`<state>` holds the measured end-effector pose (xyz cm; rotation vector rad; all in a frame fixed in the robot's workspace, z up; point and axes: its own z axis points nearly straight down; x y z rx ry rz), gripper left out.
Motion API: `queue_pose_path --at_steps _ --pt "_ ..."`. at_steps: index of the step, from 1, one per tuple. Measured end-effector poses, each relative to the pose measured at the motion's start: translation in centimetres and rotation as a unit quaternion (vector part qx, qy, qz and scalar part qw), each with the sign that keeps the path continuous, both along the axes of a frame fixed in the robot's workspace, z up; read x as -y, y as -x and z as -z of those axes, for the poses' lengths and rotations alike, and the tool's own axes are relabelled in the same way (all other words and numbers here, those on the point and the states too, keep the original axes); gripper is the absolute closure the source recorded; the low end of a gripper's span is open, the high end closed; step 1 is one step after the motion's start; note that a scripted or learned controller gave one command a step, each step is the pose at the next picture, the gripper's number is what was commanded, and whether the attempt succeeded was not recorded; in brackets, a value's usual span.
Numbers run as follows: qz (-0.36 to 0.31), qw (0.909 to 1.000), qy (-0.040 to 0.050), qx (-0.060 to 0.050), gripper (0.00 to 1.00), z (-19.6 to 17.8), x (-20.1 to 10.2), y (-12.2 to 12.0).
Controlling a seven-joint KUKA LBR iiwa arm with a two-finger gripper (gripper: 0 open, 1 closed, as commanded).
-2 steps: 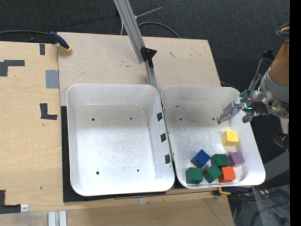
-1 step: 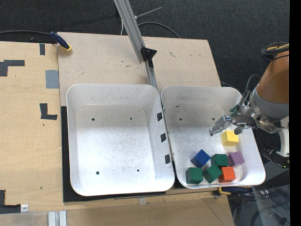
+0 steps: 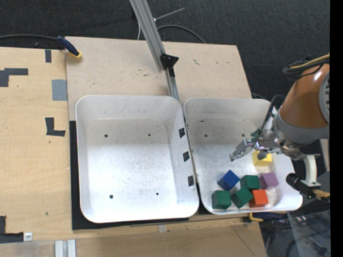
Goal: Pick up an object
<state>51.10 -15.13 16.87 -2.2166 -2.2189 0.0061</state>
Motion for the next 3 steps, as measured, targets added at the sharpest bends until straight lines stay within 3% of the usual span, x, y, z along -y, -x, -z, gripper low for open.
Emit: queue_pose_path --at_steps 1,2,3 --pt "0.001 1.0 -0.0002 -0.001 0.0 6.2 0.5 0.5" --pt "0.0 1.0 -0.0004 0.001 1.0 4.9 0.4 0.4" --pt "0.0 1.0 0.0014 0.005 1.0 -1.0 1.2 0.1"
